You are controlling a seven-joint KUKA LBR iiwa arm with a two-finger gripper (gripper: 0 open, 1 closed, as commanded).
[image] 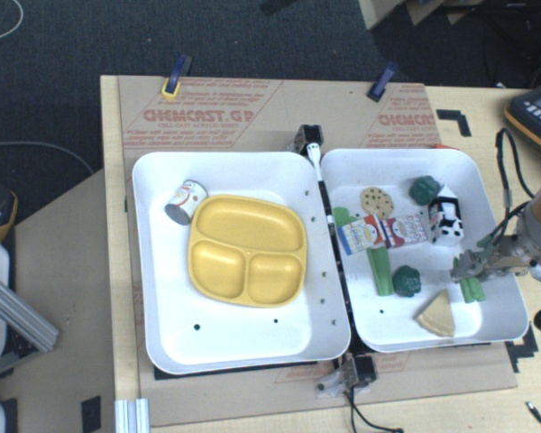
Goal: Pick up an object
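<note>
My gripper (469, 269) reaches in from the right edge and sits low over the right bin (496, 327), near its right side. A small green piece (472, 290) lies right under its tip. To its left rest a dark green round toy (407, 280) and a long green stick (379, 269). A tan wedge (438, 317) lies in front. Farther back are a milk carton (383, 233), a cookie (375, 200), a black-and-white cow toy (446, 218) and another dark green lump (424, 188).
The left bin (158, 242) holds a yellow divided plate (248, 249) and a small tipped cup (186, 202). A black divider strip (329, 233) runs between the bins. Cables hang near the right edge (505, 179).
</note>
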